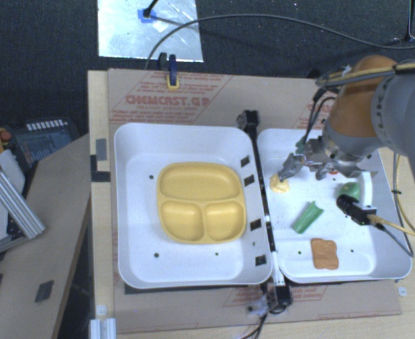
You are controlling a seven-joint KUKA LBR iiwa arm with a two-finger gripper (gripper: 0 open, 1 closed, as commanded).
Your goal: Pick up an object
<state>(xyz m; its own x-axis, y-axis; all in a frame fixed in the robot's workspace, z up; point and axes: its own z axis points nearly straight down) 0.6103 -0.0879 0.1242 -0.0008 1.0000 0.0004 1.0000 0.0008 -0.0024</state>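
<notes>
Two shallow white bins are sitting side by side on the bench: the left bin (133, 189) is holding a yellow compartment tray (200, 202) with three wells, lying flat near the middle; the right bin (384, 260) is holding the loose pieces. The grey arm (398, 111), with its orange band (356, 94), is reaching in from the right and leaning down over the upper left part of the right bin. The gripper (289, 168) is hanging low, just above a small pale yellow piece (280, 184) that is lying beside the divider between the bins; whether its grasp is parted or closed cannot be told, and nothing is showing held in it. A green wedge-shaped piece (307, 217) is lying near the bin's middle, an orange-brown toast-like piece (325, 253) is lying flat toward the near edge, and a green-and-white item (357, 189) is resting at the right, partly under the wrist and cable. The yellow piece, being closest to the tool, is looking like the likeliest target. It is appearing small, light and probably a stiff plastic toy food, smooth enough to slip; taking it across its narrow width, square from above, is seeming the safest hold, with the bin wall close by leaving little room on that side.
</notes>
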